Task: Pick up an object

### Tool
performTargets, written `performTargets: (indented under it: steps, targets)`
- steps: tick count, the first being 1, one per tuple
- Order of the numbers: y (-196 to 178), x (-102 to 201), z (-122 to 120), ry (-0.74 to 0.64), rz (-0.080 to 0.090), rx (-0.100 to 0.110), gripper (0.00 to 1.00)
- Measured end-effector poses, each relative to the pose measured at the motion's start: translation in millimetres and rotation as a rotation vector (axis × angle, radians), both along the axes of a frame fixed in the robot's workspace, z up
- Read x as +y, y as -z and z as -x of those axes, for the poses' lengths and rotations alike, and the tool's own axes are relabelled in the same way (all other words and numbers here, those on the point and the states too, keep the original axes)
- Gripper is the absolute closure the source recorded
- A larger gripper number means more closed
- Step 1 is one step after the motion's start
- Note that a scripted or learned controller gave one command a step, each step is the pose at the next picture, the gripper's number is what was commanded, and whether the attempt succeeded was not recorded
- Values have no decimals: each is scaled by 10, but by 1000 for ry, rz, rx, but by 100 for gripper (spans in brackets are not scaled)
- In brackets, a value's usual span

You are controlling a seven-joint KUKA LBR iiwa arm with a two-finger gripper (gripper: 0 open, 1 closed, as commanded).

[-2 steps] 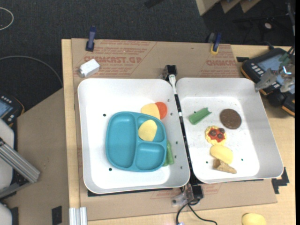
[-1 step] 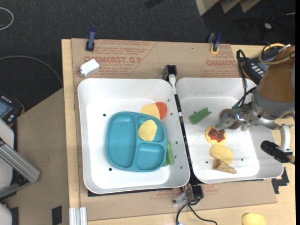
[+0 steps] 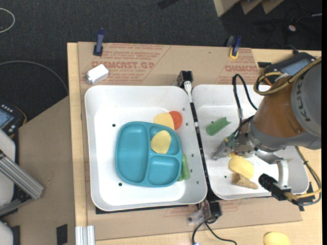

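Even, bright overhead light; moderately sharp, low-resolution view.

The two white bins [image 3: 97, 137] are the brightest surfaces, nearly washed out, with soft short shadows under the teal tray [image 3: 135, 154] inside the left one. Beyond the bins the dark floor falls dim, detail there murky. The arm [image 3: 286, 116] right of the bins looks slightly soft.

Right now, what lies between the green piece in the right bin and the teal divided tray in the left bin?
In the camera view, bare white bin floor, then the two bins' adjoining rims, separate the green piece from the teal divided tray.
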State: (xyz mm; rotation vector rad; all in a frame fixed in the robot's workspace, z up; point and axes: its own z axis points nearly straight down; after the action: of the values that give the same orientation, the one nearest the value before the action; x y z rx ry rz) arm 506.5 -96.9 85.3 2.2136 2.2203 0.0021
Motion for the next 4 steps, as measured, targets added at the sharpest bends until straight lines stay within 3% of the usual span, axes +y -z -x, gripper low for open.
performTargets:
  steps: [1, 2, 3, 4]
  targets:
    - [7, -442, 291, 8, -5, 9, 0]
    - [-550, -551, -568, -1, 1, -7, 0]
    - [-616, -548, -527, 2, -1, 2, 100]
    - [-1912, 346, -429, -8, -5, -10, 100]
